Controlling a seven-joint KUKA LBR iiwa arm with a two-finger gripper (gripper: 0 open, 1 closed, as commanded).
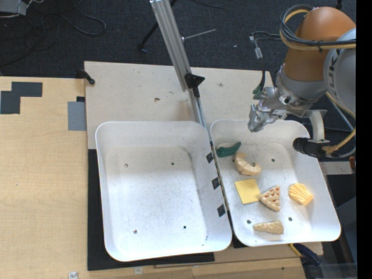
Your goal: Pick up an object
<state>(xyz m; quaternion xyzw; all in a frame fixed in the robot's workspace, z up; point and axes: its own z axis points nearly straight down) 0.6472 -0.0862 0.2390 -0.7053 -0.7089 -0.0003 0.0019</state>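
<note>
Near right bin's (325, 225) middle, flat yellow square (247, 191), slightly tilted.

Dark carpet floor (87, 16) (cables (75, 7) strewn) behind pale wooden bench (35, 185)

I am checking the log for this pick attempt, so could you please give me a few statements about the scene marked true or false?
1. The yellow square lies in the right bin. True.
2. The gripper holds the green piece. False: the piece lies in the bin, apart from the gripper.
3. The shell-shaped piece lies in the left bin. False: it is in the right bin.
4. The gripper hangs over the right bin's far edge. True.
</note>
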